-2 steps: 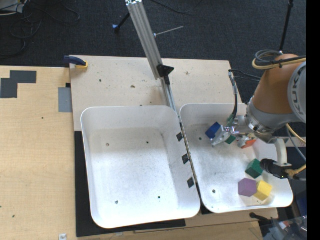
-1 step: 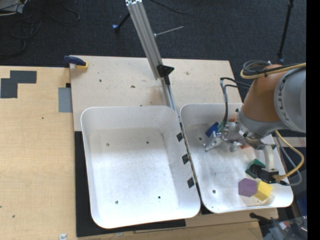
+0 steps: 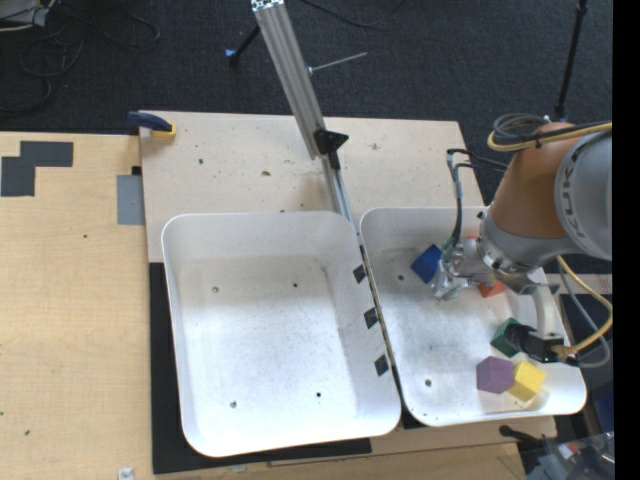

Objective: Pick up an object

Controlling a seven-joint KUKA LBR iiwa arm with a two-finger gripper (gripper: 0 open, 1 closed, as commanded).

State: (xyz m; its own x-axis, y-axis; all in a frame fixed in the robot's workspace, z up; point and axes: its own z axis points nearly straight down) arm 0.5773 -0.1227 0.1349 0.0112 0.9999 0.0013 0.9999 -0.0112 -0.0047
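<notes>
My gripper (image 3: 447,284) hangs low over the right bin (image 3: 440,388), in its upper middle part. A blue block (image 3: 427,262) lies just up and left of the fingers, touching or nearly touching them. A small orange-red piece (image 3: 489,289) sits right beside the gripper on its right. Further toward the bin's near right corner lie a dark green object (image 3: 507,338), a purple cube (image 3: 494,374) and a yellow cube (image 3: 528,379). Nothing can be seen held between the fingers.
The left bin (image 3: 200,268) stands alongside, parted from the right one by a rim with black clips (image 3: 370,317). A slanted aluminium post (image 3: 296,83) rises behind the bins. Cables loop around the arm's wrist at the right.
</notes>
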